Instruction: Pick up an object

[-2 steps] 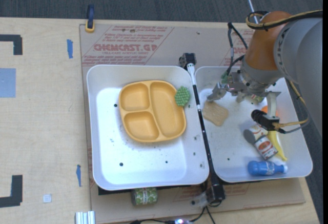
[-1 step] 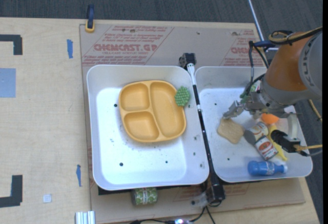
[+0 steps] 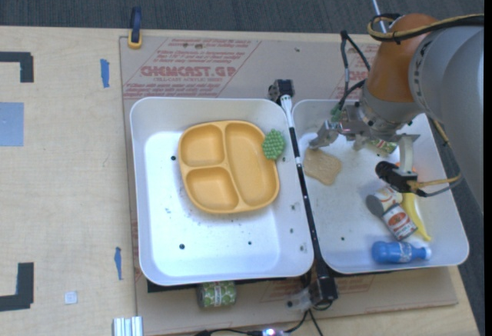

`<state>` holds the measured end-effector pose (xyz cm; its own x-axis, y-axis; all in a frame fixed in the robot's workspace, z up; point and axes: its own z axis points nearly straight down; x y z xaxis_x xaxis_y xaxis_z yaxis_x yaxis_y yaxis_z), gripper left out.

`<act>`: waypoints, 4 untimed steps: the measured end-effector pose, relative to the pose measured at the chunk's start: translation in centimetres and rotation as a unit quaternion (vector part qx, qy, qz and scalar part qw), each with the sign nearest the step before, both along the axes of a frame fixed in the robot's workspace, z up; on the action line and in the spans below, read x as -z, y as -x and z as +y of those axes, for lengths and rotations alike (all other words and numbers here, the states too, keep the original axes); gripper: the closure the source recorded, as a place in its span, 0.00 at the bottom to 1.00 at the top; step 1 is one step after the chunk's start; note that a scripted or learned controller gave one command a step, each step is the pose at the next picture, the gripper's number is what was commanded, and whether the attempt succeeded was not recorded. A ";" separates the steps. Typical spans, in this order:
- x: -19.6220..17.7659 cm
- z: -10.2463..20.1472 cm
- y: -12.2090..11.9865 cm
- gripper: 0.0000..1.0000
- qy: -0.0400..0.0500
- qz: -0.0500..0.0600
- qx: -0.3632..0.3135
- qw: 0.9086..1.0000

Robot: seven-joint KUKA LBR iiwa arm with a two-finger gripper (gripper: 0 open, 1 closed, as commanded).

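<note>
My gripper (image 3: 342, 132) hangs over the back left of the right bin (image 3: 338, 250), just behind a tan bread-like slice (image 3: 323, 167). Nothing shows between its metal parts. Further right in this bin lie a yellow banana (image 3: 416, 217), a small bottle with a red and white label (image 3: 397, 222), a grey piece (image 3: 374, 204) and a blue bottle (image 3: 400, 252) near the front. A green and white item (image 3: 382, 147) sits partly hidden under the wrist.
The left bin (image 3: 154, 196) holds a yellow divided plate (image 3: 228, 167) with a green spiky ball (image 3: 274, 144) at its right rim. The wall between the bins runs close to the tan slice. A green can (image 3: 217, 294) lies in front of the bins.
</note>
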<state>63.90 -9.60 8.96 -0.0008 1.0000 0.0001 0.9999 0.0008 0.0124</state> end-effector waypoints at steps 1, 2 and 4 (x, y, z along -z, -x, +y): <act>0.1 -1.3 6.0 0.00 0.000 0.002 0.001 1.000; 0.1 -1.1 7.3 0.00 0.001 0.000 0.001 1.000; 0.2 -1.7 11.3 0.00 0.001 0.002 0.001 1.000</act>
<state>52.60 -11.26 8.81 0.0004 1.0000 -0.0009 1.0000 -0.0004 0.0086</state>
